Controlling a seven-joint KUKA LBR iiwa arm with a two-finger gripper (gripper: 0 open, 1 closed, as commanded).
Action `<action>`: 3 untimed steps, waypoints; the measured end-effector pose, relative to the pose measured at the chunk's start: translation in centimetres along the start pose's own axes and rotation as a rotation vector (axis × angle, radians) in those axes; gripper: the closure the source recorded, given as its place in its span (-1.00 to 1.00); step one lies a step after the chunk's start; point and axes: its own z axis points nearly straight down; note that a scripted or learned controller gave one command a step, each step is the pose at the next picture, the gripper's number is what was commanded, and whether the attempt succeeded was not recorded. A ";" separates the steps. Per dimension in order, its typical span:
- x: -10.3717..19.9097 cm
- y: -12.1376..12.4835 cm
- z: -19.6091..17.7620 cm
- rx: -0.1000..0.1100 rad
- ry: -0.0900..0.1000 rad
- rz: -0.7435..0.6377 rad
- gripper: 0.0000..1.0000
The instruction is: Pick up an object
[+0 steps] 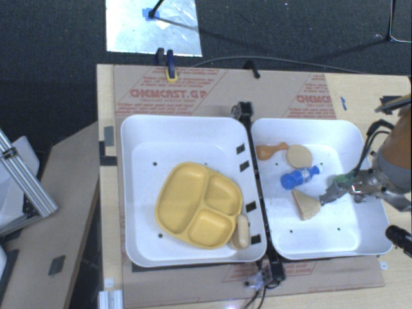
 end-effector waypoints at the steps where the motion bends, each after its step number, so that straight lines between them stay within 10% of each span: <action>1: 0.7 0.2 4.4 0.000 0.001 -0.001 -1.00; 2: 0.6 0.3 3.2 -0.006 -0.003 -0.001 1.00; 3: 0.3 0.7 -3.2 -0.010 -0.004 -0.003 1.00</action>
